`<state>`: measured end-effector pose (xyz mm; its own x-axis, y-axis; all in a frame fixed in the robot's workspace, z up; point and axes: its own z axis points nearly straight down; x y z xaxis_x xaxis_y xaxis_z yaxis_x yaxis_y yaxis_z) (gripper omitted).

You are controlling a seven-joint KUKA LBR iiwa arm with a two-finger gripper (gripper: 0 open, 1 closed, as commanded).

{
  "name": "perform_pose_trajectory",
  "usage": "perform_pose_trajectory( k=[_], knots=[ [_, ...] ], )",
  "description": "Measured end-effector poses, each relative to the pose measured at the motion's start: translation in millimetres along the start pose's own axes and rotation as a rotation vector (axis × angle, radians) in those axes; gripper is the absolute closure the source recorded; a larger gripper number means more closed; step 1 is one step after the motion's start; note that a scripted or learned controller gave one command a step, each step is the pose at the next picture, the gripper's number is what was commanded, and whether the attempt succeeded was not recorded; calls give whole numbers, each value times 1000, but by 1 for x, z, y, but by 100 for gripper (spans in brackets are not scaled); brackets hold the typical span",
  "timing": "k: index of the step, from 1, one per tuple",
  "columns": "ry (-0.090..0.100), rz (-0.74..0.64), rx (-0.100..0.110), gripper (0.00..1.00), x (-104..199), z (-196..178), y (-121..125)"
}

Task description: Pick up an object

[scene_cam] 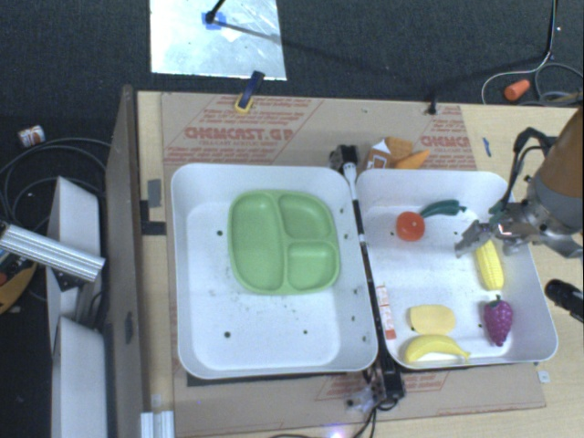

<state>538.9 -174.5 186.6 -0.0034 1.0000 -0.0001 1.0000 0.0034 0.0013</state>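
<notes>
Robot lab – two shallow white plastic bins [274, 359] on cardboard-covered bench [301, 126], loose black cables [36, 176] on dark carpet

Two white bins [274, 359] are being counted on the bench, and one green divided plate [282, 242]. One tomato [410, 226], one green pepper [442, 208], one corn cob [490, 265], one purple grape bunch [497, 320], one banana [434, 349] and one yellow potato-like piece [431, 318] are being counted.

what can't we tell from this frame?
- gripper: finger state, and any contact with the corn beneath it; too small and blurred in the camera view.
- arm: cut off by the right edge.
- orange objects behind the right bin: identity unclear, too small.
</notes>
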Motion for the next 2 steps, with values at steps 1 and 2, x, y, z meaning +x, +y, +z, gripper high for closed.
perform_pose_trajectory(
  k=[1,2],
  knots=[
    [-1,-4,-5,0,-8,24,79],
    [2,-5,3,0,38,107,99]
  ],
)
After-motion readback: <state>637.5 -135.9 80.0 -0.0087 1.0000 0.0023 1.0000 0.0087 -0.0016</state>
